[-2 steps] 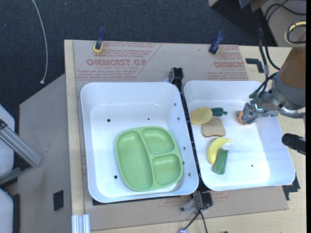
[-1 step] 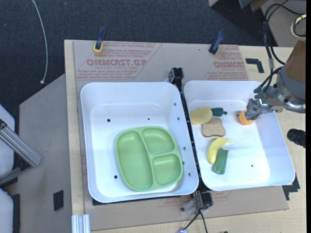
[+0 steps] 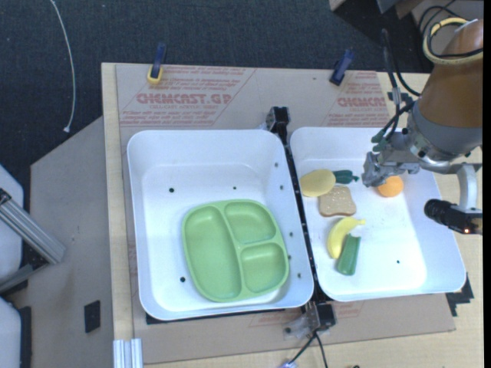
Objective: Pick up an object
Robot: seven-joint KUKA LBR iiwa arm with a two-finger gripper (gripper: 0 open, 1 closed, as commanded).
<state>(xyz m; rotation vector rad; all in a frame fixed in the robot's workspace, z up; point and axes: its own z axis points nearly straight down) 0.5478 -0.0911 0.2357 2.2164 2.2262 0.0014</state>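
Two shallow white bins sit side by side on a bench. The left bin (image 3: pixel 146 175) holds a green divided plate (image 3: pixel 234 249), lying flat toward its near side. In the right bin (image 3: pixel 430 271), from left to right: a yellow lemon-shaped piece (image 3: pixel 317 182), a slice of toast (image 3: pixel 337 202) just nearer, a banana (image 3: pixel 341 234) touching a green cucumber (image 3: pixel 348 254), and an orange (image 3: pixel 390 187). The gripper (image 3: pixel 381 167) hangs over the bin's far side, just beside the orange; whether its fingers are open or closed cannot be made out.
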